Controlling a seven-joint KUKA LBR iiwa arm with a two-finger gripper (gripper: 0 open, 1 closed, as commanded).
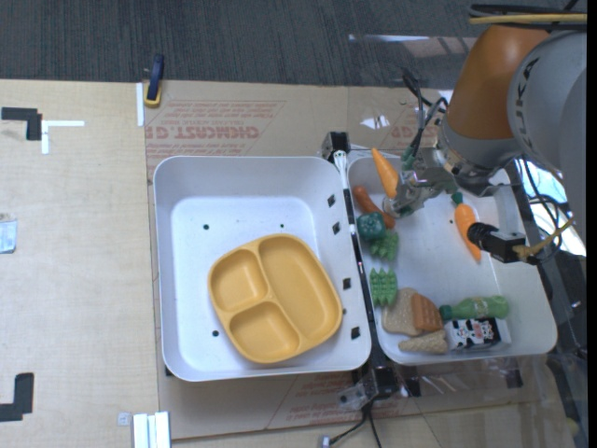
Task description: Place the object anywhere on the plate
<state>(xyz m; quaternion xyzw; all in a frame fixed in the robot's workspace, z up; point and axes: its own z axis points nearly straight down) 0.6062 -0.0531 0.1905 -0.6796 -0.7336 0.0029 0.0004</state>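
Your tool [403,197] is down in the right bin [522,329] over an orange carrot [383,172]; whether it grips, you can't tell. Lift straight, clear the bin walls, then cross to the yellow plate [273,297].

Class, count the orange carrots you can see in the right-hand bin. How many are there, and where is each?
2. One carrot lies near the bin's far left corner, beside the gripper; the other carrot lies toward the right side. The arm may hide more.

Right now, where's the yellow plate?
The yellow plate lies in the left white bin, toward its front, across the divider from the toy food in the right bin.
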